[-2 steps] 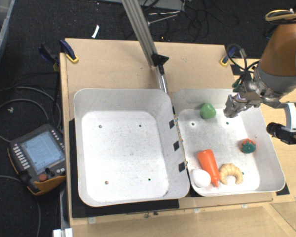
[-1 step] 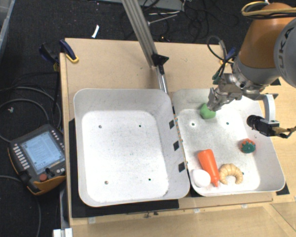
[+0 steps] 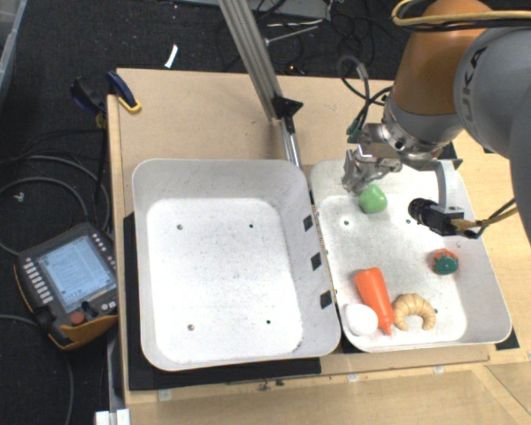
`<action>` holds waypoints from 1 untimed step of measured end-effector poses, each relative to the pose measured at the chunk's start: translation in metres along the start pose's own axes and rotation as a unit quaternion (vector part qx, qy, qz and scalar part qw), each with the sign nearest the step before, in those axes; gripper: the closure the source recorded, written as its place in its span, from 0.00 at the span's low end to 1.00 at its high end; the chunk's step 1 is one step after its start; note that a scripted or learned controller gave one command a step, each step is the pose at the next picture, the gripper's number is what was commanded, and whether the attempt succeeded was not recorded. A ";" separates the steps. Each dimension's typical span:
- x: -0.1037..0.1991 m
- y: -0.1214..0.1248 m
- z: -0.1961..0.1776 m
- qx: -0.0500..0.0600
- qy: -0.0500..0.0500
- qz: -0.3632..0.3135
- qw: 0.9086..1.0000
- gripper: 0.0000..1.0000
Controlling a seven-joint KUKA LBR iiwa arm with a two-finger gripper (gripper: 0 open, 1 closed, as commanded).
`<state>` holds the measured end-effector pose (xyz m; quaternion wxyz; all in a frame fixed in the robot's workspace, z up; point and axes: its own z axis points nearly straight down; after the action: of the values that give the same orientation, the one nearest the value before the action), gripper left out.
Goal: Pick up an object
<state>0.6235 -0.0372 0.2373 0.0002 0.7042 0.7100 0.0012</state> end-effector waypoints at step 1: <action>0.044 0.003 0.005 0.001 0.000 0.000 1.000 1.00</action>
<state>0.6259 0.0072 0.2328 -0.0006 0.7046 0.7096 0.0003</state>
